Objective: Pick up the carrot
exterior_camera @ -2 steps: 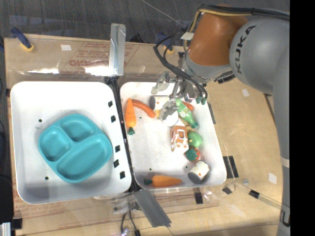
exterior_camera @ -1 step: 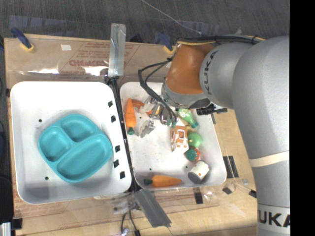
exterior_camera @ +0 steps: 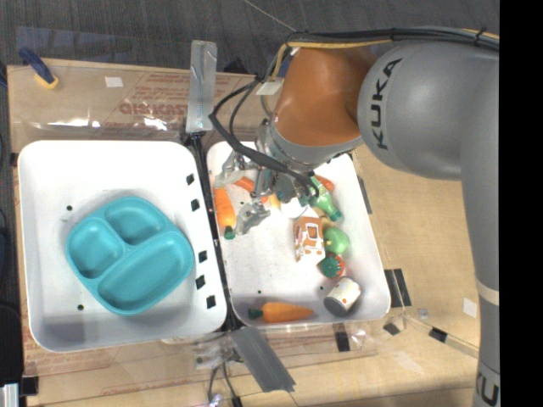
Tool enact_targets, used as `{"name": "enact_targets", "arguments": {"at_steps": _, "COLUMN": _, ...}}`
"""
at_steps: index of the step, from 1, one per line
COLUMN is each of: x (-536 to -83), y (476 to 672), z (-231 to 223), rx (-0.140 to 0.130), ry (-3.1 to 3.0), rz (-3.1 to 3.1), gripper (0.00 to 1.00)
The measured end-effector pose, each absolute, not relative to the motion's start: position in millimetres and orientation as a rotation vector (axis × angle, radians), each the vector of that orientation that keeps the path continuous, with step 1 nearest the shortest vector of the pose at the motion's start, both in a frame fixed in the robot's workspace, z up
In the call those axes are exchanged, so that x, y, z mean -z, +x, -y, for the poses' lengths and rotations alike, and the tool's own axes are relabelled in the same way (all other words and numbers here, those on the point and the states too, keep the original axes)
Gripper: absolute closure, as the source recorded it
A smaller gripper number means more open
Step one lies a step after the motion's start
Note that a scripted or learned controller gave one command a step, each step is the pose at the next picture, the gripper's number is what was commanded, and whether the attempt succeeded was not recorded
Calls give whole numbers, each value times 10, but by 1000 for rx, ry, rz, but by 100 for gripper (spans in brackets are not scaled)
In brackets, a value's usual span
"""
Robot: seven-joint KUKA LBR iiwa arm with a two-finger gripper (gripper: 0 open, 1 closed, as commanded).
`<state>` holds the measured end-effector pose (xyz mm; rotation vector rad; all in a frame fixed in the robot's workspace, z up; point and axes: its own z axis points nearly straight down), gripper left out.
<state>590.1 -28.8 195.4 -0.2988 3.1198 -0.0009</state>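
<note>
One orange carrot (exterior_camera: 224,209) lies along the left wall of the right bin (exterior_camera: 280,270), pointing toward the front. A second carrot (exterior_camera: 284,313) rests flat near that bin's front wall. My gripper (exterior_camera: 243,196) hangs low over the bin's back left part, just right of the first carrot. Its two silver fingers (exterior_camera: 253,216) stand apart, so it is open. A small orange piece shows between them, and I cannot tell what it is. The grey arm with its orange band (exterior_camera: 318,96) hides the bin's back part.
Along the right bin's right side lie green toy vegetables (exterior_camera: 337,242), a white and orange toy (exterior_camera: 310,237) and a small white cup (exterior_camera: 344,295). The left bin (exterior_camera: 51,176) holds a teal divided plate (exterior_camera: 129,253).
</note>
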Motion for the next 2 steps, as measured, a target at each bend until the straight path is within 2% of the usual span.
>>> {"name": "enact_targets", "arguments": {"at_steps": 1, "x": -1769, "y": 6121, "z": 990, "rx": 2, "ry": 76, "rz": -3138, "gripper": 0}}
{"name": "enact_targets", "arguments": {"at_steps": 2, "x": -914, "y": 6423, "z": 960, "rx": 4, "ry": 391, "rz": -3123, "gripper": 0}}
